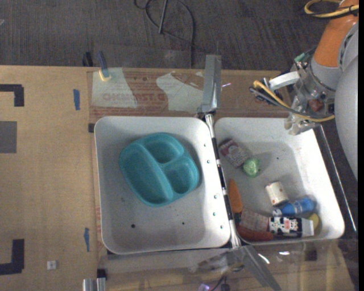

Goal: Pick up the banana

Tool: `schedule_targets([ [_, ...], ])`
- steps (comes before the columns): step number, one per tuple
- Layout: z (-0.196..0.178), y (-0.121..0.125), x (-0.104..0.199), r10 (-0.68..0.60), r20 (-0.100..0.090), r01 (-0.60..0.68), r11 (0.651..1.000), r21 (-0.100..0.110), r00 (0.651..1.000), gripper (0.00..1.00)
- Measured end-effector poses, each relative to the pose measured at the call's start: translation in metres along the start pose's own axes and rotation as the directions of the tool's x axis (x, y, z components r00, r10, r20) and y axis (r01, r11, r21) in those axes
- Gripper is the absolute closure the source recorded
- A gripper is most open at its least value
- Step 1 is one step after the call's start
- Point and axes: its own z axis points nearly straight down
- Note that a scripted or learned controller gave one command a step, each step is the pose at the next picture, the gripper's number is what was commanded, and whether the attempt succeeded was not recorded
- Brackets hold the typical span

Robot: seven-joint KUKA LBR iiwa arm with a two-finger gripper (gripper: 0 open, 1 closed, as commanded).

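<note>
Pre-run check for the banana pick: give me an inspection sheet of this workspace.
Surface: bench bearing left bin and right bin.
Job's things: yellow piece, probably the banana, in the right bin's near right corner, partly behind the carton.
Clutter: teal divided plate in left bin; green item, orange carrot, white can, blue bottle in right bin.
Grippers: tool over right bin's far right corner, away from the yellow piece.
Cables: yellow cables at the wrist; black cable on floor.
Surroundings: dark floor.

Grey arm (348, 85), orange band, seemingly yellow cables.
</note>
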Motion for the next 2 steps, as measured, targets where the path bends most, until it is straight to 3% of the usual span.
schedule_targets([
  [1, -0.05, -0.029, 0.022, 0.031, -0.006, -0.031, 1.0, -0.003, 0.999, 1.0],
  [2, -0.099, -0.015, 0.019, 0.041, -0.006, -0.041, 0.999, -0.004, 0.999, 1.0],
])
